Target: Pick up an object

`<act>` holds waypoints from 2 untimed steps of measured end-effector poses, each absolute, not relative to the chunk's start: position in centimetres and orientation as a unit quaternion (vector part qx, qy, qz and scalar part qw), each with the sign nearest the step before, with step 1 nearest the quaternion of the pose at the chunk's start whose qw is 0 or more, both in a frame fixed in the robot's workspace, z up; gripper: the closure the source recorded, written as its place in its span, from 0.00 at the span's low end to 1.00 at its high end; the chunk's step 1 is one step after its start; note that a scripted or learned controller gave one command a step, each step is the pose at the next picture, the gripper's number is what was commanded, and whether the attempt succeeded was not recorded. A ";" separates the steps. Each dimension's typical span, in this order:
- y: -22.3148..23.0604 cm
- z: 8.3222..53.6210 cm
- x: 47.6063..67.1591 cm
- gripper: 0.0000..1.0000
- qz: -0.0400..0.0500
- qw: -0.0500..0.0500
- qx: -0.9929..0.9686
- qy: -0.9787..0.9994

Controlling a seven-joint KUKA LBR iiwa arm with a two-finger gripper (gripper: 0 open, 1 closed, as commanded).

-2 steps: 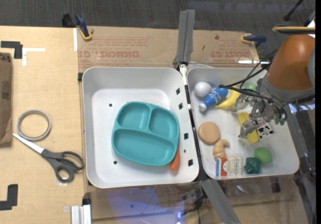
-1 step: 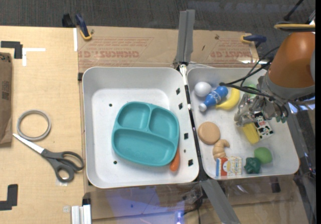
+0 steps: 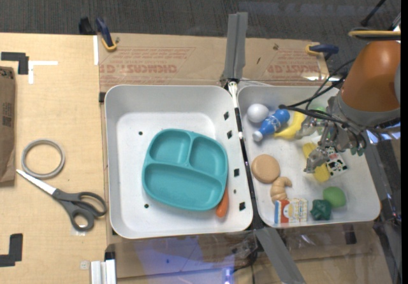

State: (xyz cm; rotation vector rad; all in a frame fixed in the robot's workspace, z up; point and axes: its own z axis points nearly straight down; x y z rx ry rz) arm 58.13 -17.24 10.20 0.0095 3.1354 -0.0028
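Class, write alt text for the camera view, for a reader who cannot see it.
A grey robot arm with an orange band reaches from the right, its gripper low over small toys in the right bin, near a yellow block and a banana. The left bin holds a teal divided tray with a carrot beside it.

Two white bins (image 3: 118, 168), one teal tray (image 3: 185, 169), one carrot (image 3: 222, 204), one scissors (image 3: 67, 198), one tape roll (image 3: 43, 157).

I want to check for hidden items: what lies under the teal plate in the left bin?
An orange carrot sticks out from under the teal plate's lower right edge. How far it reaches beneath, and anything else under the plate, is covered.
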 end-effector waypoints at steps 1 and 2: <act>-17.2 11.3 58.3 1.00 -0.002 0.006 0.002 1.000; -20.8 9.3 62.9 1.00 -0.001 0.003 0.164 0.986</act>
